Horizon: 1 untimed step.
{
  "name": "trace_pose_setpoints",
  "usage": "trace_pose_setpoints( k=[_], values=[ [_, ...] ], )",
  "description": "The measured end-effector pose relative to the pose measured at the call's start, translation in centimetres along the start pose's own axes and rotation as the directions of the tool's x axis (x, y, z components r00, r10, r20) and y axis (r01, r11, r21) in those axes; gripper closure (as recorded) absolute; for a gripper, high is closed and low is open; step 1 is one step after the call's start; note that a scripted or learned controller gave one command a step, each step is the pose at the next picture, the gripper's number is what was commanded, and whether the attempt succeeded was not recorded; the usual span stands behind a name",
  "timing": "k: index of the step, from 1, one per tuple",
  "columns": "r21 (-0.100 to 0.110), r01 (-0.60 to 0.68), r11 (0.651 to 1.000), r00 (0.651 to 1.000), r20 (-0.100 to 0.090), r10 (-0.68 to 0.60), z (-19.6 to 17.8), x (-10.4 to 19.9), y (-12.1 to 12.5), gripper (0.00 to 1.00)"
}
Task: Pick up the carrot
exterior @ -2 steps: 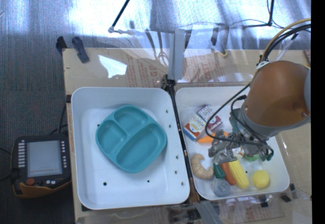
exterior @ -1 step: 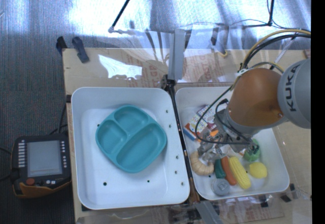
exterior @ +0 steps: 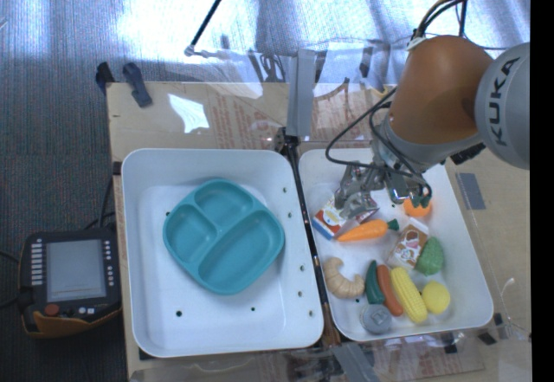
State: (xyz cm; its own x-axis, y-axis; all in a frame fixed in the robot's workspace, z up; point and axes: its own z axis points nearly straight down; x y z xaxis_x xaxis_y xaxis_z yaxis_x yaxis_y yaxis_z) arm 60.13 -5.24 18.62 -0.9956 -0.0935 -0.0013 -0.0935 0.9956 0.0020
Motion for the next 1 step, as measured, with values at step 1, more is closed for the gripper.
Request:
trace_pose_setpoints(
  k=[1],
  values=[
    [0.0, -0.001, 1.0, 1.0, -0.003, 0.001, 0.14, 0.07, -0.01, 0.0]
  ],
)
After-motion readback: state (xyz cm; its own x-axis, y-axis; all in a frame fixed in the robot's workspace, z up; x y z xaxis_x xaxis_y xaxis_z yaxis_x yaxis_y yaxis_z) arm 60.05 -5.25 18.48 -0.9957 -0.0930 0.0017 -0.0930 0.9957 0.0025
